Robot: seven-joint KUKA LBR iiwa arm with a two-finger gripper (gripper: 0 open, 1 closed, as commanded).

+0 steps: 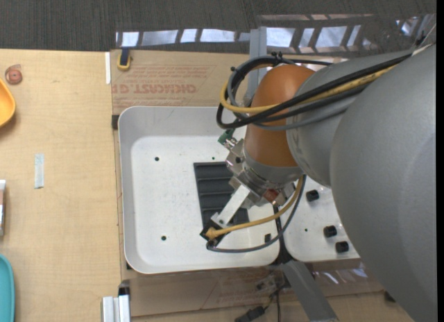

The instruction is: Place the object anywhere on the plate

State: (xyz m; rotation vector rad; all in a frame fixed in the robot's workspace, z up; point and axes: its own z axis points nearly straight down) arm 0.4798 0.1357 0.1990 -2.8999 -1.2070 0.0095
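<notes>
A black, ribbed rectangular slab (210,187) lay flat in a shallow white bin (149,196), partly beneath the hand (255,190), whose spread I could not tell.

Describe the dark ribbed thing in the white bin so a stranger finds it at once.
Find the white bin left of the grey arm. Near its middle, partly under the arm's orange band, a black ribbed panel lies flat. It alone is dark, rectangular and grooved; the floor's other marks are tiny dots.
</notes>
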